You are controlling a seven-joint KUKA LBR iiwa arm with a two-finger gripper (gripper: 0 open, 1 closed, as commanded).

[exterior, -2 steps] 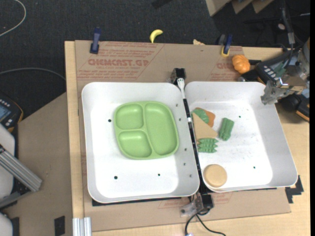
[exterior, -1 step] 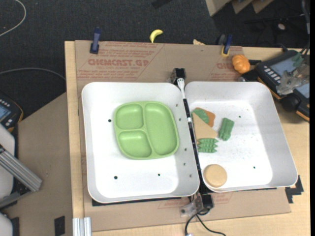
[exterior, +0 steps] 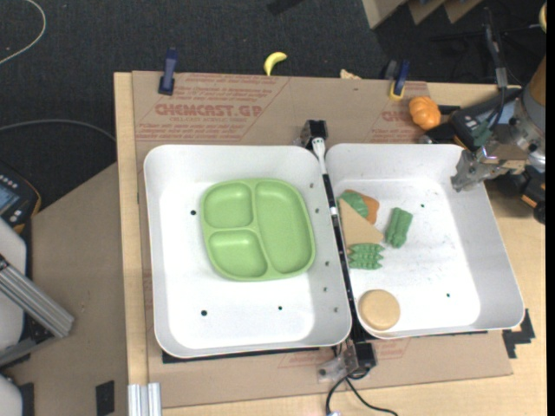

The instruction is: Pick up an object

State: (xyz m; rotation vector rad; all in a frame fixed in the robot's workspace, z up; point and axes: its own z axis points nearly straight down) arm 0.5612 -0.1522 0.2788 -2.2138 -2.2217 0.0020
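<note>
Broadly, the tabletop (exterior: 78,258) carries two white bins. The left bin (exterior: 173,302) holds a green divided plate (exterior: 257,229). The right bin (exterior: 468,267) holds a tan wedge (exterior: 357,225), a round biscuit (exterior: 379,308) and two green pieces (exterior: 398,227). The gripper (exterior: 473,170) hangs over that bin's far right corner, carrying nothing; whether it is spread or closed cannot be told.

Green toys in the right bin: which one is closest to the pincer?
The upright green piece is closest to the pincer. The other green piece lies flatter and lower, beside the tan round piece.
</note>
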